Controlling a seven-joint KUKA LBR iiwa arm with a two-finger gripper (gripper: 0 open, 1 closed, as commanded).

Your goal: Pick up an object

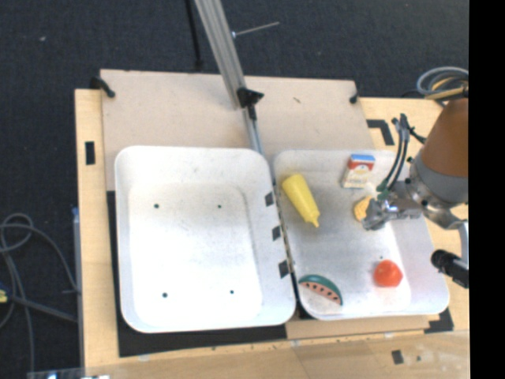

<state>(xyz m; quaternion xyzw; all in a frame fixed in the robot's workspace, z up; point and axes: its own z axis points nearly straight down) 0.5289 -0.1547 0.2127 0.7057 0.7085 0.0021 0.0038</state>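
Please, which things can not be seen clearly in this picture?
- End effector, camera view: fingers too small and blurred to judge.
- Small yellow object: partly covered by the end effector; contact unclear.
- Small carton: label too small to read.
- Watermelon slice: lies at the right bin rim.

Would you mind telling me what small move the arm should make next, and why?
Probably a short descent straight down. The gripper sits over a small yellow object in the right bin, beside the box. Whether it holds anything can't be told, so lowering onto that piece seems the nearest pick.
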